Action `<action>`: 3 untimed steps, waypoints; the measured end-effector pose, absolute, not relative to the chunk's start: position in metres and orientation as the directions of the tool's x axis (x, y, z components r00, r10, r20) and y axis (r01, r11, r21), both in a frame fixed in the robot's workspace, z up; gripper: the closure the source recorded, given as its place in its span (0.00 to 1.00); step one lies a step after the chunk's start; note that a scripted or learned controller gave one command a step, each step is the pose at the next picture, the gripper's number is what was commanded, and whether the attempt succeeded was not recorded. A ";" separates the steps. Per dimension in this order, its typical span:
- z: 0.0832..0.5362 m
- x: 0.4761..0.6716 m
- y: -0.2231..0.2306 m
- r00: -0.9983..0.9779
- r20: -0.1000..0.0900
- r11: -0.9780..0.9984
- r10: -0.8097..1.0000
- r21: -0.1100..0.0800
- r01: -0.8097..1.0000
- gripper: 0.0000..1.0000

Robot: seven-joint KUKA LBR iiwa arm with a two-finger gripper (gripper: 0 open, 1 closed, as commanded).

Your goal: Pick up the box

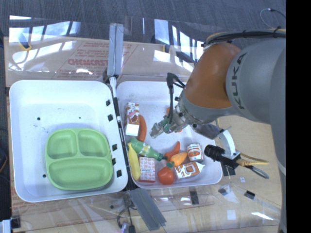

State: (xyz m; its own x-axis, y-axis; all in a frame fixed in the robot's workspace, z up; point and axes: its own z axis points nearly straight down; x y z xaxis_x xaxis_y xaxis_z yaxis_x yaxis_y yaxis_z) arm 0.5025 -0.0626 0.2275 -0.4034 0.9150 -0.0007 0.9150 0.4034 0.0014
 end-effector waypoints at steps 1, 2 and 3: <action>0.191 0.476 -0.058 -0.431 0.002 0.431 0.902 -0.003 0.902 1.00; 0.214 0.522 -0.063 -0.597 0.000 0.597 0.803 -0.001 0.803 1.00; 0.191 0.480 0.019 -0.836 0.003 0.836 0.549 -0.002 0.549 1.00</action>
